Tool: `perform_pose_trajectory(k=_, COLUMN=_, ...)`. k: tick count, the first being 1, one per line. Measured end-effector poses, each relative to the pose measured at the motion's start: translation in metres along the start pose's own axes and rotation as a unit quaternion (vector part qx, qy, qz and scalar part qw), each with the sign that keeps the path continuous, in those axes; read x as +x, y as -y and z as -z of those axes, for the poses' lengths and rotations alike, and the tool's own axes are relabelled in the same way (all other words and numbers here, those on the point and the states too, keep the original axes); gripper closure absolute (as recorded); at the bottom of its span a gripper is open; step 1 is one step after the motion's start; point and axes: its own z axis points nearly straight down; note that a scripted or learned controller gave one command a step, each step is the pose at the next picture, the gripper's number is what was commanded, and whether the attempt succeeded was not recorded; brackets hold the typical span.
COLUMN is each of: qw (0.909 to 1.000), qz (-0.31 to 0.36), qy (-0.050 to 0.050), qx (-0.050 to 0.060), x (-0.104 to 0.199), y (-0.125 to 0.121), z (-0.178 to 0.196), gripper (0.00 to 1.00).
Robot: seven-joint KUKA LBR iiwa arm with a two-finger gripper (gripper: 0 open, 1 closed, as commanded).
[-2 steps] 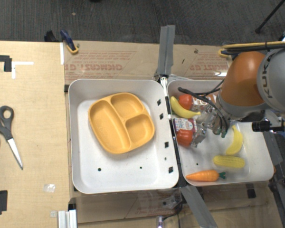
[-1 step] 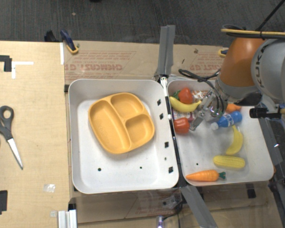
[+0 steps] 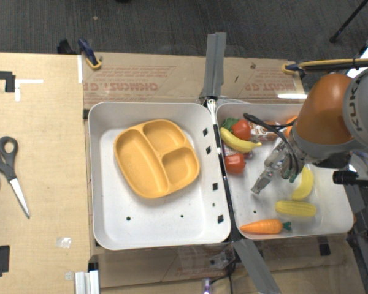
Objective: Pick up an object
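My gripper [image 3: 265, 177] hangs low over the middle of the right bin [image 3: 331, 225], above bare white floor. No object shows in its grasp. Around it lie toy foods: a yellow banana [image 3: 238, 140] and a red tomato [image 3: 241, 128] up and to its left. A red piece [image 3: 235, 163] lies by the bin's left wall. A second yellow banana [image 3: 304, 183] sits just right of the gripper, a corn cob [image 3: 295, 209] lies below that, and an orange carrot [image 3: 263, 226] rests at the front edge. The arm hides the bin's back right corner.
The left bin [image 3: 110, 219] holds an orange three-compartment plate [image 3: 157, 157]. A divider with black clips [image 3: 216, 164] separates the bins. Scissors [image 3: 9, 170] lie on the wooden bench at far left. A grey strap [image 3: 215, 60] runs back from between the bins.
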Motion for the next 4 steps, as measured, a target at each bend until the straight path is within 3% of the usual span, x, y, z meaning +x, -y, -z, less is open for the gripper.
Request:
perform_pose_trajectory(k=1, qw=0.9980, qz=-0.060, qy=-0.013, qx=0.011, x=-0.066, y=-0.052, z=-0.003, gripper=0.00)
perform_pose_trajectory(k=2, qw=0.9948, qz=-0.102, qy=0.000, qx=0.000, x=-0.013, y=0.004, z=0.000, gripper=0.00)
perform_pose_trajectory(k=3, qw=0.9998, qz=0.019, qy=0.000, qx=-0.001, x=-0.028, y=0.103, z=0.000, gripper=0.00)
perform_pose_trajectory(k=4, qw=1.0000, qz=-0.009, qy=0.001, qx=-0.002, x=-0.076, y=0.047, z=0.001, gripper=0.00)
